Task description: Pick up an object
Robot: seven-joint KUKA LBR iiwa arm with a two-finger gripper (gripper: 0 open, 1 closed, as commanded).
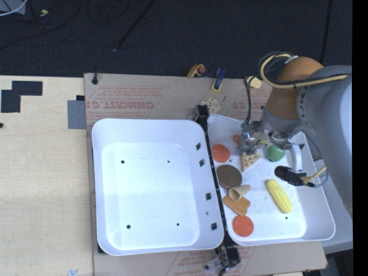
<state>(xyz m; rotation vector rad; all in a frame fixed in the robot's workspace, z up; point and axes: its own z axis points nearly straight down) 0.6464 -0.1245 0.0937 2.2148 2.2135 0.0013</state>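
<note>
Corn cob [279, 195] right of the brown disc [229, 176], both in right bin [319, 226], perhaps touching nothing

Bench [40, 171] bears cardboard sheet [144, 99] under two white bins [103, 137]

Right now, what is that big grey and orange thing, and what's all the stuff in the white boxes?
That is a robot arm. One camera looks down on it from above the bench. Its end effector, the part that grabs, is down in the right bin, next to a cheese wedge and a green ball. I can't tell if it is holding anything. That bin has toy food: corn, two orange discs, a brown cookie. The left bin sits beside it.
</note>
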